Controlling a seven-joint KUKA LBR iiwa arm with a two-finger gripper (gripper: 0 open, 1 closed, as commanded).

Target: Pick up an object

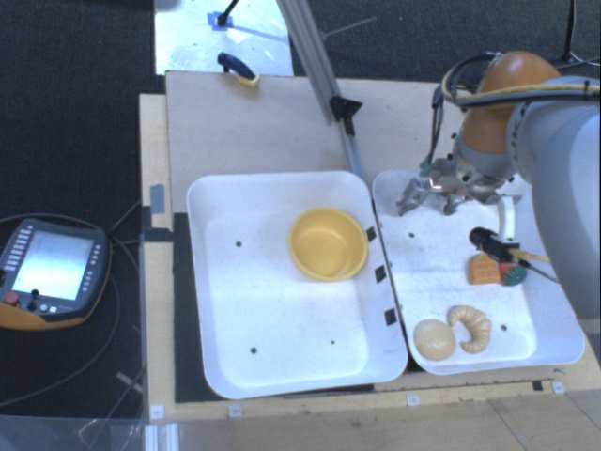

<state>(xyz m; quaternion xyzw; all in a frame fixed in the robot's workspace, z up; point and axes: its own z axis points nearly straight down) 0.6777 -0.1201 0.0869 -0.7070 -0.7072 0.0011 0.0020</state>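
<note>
My gripper (pixel 425 205) hangs over the back left corner of the right bin (pixel 554 346), open, with nothing between its fingers. In front of it and to the right, an orange piece (pixel 483 270) lies in that bin with a small green and red thing (pixel 513 274) against it. A pale croissant (pixel 472 328) and a round beige bun (pixel 434 339) lie near the bin's front edge. A yellow bowl (pixel 328 242) stands upright in the left bin (pixel 225 346), toward its back right.
A slanted metal pole (pixel 319 54) with a black clamp comes down to the bench behind the bins. The divider between the two bins carries black clips (pixel 380 273). A teach pendant (pixel 52 271) lies on the floor at far left.
</note>
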